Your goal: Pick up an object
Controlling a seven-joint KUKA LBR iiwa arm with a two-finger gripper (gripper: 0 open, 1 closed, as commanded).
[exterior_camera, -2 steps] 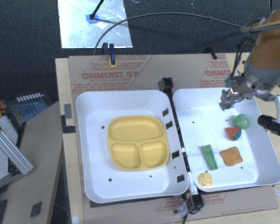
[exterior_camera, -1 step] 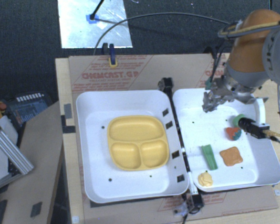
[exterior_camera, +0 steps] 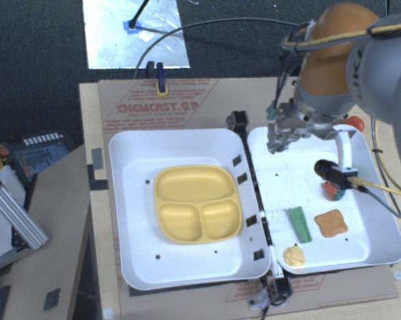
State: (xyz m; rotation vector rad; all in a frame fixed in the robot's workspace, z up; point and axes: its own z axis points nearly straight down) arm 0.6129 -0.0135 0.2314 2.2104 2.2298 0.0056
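Over right bin's far-left corner: gripper (exterior_camera: 279,142), nothing between its fingers.
How far it's open, can't tell at this angle. Right bin (exterior_camera: 381,249) holds green block (exterior_camera: 299,223), brown piece (exterior_camera: 330,223), yellow lump (exterior_camera: 294,255), all well apart from gripper. Left bin (exterior_camera: 136,263) holds yellow tray (exterior_camera: 195,203).

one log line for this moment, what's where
tool: over right bin's far left corner | holding: nothing seen | right bin: green block, orange piece | left bin: yellow tray

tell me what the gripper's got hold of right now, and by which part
Nothing that can be seen. The gripper hangs over the bare far-left corner of the right bin, with no object at its tips.
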